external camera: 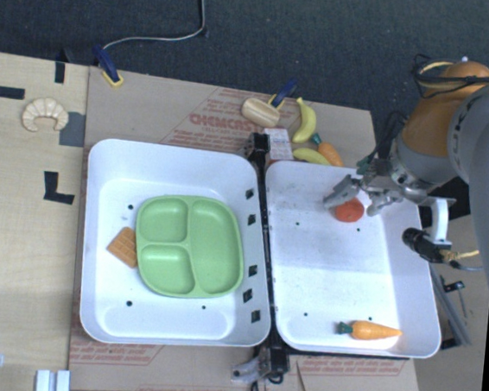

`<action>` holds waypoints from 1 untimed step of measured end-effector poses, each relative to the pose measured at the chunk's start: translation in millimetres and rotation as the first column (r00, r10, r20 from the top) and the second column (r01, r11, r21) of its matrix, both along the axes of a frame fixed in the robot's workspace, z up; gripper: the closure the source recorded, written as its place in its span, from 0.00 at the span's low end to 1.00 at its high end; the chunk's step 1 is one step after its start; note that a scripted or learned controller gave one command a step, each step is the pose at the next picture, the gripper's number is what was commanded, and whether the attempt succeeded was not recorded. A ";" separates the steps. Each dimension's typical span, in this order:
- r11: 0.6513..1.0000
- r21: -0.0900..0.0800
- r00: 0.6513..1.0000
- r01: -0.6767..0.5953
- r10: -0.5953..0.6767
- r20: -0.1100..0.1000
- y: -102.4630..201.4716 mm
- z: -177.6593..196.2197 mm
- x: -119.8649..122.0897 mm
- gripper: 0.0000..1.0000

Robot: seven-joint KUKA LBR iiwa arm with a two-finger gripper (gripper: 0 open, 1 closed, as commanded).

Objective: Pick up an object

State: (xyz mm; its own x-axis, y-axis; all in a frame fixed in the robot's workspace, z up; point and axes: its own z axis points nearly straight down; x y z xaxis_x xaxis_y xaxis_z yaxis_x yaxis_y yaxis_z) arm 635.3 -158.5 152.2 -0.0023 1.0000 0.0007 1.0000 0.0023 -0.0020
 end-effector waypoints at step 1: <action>1.000 -0.004 1.000 0.000 0.000 0.006 -31.2 -65.4 34.3 0.00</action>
State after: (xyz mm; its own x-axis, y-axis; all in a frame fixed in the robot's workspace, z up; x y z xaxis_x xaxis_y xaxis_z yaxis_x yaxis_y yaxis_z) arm 669.6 -189.7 86.9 -0.0018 1.0000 -0.0032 1.0000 0.0019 0.0040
